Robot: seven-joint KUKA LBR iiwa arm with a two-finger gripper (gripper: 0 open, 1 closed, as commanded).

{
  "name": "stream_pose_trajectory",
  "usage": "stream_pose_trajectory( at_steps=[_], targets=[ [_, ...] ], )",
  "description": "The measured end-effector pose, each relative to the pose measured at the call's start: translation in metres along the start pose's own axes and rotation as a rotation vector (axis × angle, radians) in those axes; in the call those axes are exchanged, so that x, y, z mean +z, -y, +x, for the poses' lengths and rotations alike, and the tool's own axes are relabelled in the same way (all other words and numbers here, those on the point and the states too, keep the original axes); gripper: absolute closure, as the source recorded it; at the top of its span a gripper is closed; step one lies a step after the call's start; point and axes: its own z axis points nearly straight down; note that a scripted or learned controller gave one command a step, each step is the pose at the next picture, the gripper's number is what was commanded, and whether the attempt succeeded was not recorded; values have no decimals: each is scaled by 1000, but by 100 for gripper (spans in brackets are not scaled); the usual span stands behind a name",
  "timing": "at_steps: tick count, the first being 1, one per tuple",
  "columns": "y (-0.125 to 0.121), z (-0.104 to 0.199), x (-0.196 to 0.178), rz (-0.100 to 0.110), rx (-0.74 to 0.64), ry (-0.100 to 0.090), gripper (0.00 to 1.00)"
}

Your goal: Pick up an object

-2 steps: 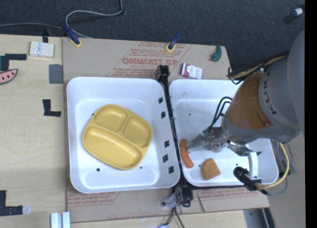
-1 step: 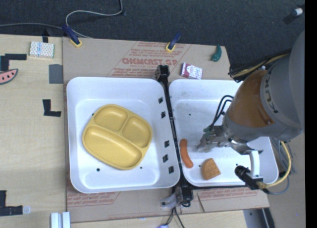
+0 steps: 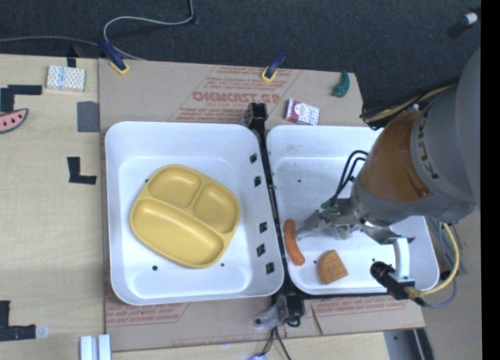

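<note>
An orange sausage (image 3: 292, 242) lies along the left wall of the right bin (image 3: 312, 147). A tan biscuit-like piece (image 3: 332, 266) rests near that bin's front edge. A yellow divided tray (image 3: 185, 214) sits in the left bin (image 3: 125, 194). My gripper (image 3: 312, 224) reaches in low from the right, just right of the sausage and above the biscuit. The dark fingers blur into the wrist, so their gap is unclear. Nothing visibly sits between them.
The grey arm with its orange band (image 3: 394, 167) covers the right bin's right half. A black divider (image 3: 264, 194) separates the bins. A small red packet (image 3: 301, 112) and a green clip (image 3: 342, 83) lie on the cardboard behind.
</note>
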Motion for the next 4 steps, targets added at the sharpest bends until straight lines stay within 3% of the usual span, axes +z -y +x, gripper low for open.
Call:
stream_pose_trajectory(
  at_steps=[1, 2, 3, 4],
  targets=[
    [0, 1, -9, 1, -1, -2, 100],
    [0, 1, -9, 2, -1, -2, 0],
    [0, 2, -18, 3, -2, -5, 100],
    [0, 2, -18, 3, -2, -5, 0]
  ],
)
